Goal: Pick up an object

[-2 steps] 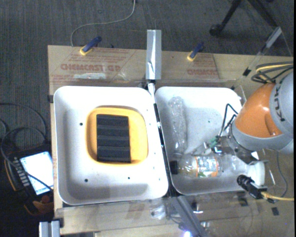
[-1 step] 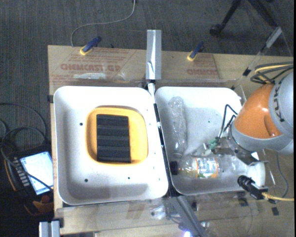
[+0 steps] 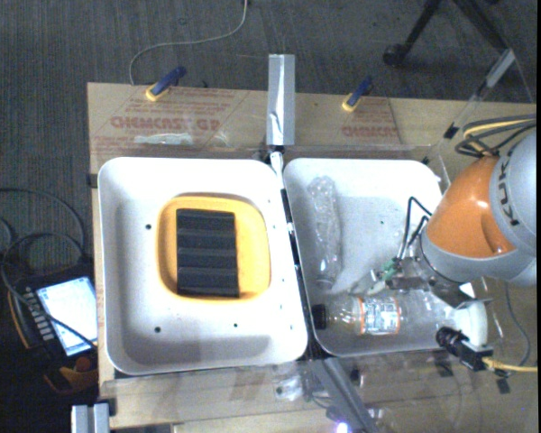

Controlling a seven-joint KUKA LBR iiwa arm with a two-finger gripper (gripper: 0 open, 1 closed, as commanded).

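Note:
A clear plastic bottle with an orange label (image 3: 371, 316) lies on its side along the front wall of the right bin (image 3: 361, 180), its black cap (image 3: 318, 315) pointing left. A second clear, crumpled bottle (image 3: 324, 231) lies lengthwise along that bin's left side. The gripper (image 3: 398, 276) hangs low over the right bin, just above and behind the labelled bottle, under the arm's orange band (image 3: 464, 216). Nothing is seen held in it. In the left bin (image 3: 126, 242) rests a yellow tray-like object with a black ridged insert (image 3: 209, 251).
The grey arm body (image 3: 514, 242) covers the right bin's right side. A metal post (image 3: 280, 97) stands behind the divide between the bins. Two blue-and-yellow clamps (image 3: 165, 83) (image 3: 358, 92) sit on the cardboard at the back. Cables and a white part (image 3: 473, 325) lie at the front right.

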